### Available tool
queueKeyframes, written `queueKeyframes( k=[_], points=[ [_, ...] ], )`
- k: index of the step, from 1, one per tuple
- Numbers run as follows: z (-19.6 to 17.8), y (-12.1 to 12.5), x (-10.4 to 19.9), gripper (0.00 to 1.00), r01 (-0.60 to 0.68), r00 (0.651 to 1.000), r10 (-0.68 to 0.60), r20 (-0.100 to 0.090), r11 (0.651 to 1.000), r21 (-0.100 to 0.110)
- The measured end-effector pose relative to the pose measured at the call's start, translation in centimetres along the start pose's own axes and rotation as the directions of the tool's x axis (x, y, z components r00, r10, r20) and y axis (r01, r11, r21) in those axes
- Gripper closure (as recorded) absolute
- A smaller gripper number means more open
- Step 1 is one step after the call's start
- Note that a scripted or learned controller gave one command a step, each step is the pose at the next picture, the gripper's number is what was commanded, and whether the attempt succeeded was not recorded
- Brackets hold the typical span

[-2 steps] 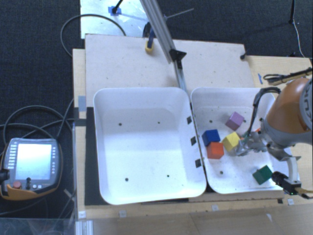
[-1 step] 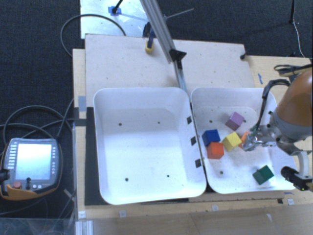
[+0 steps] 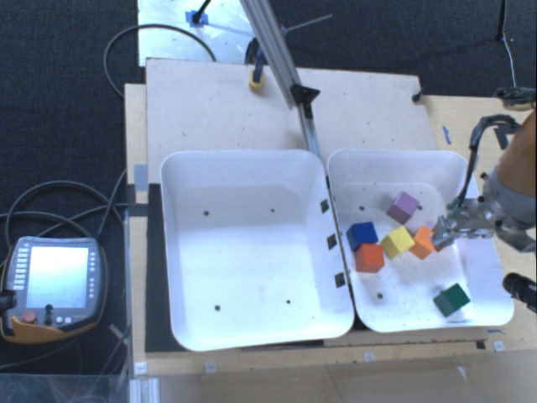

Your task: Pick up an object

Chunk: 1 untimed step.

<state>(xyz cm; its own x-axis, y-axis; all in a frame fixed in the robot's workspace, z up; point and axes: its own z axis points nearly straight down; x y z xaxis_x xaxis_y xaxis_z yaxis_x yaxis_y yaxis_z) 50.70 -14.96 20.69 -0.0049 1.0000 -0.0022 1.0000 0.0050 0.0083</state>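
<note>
Several coloured blocks lie in the right bin: a purple one, a blue one, a yellow one, a small orange one, a red-orange one and a green one. My gripper reaches in from the right and sits low over the bin, its tip right against the orange block's right side. The tip is small and partly merged with the block, so its grip cannot be made out.
The left bin stands beside the right one, with a shared rim between them. A slanted metal pole crosses the back of the bench. A teach pendant lies on the floor at left.
</note>
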Motion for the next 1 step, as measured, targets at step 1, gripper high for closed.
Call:
queueKeyframes(
  k=[1],
  points=[
    [-6.13, -0.35, 0.4, 1.0, 0.001, 1.0, -0.001, 0.0, 1.0, -0.002]
  ],
)
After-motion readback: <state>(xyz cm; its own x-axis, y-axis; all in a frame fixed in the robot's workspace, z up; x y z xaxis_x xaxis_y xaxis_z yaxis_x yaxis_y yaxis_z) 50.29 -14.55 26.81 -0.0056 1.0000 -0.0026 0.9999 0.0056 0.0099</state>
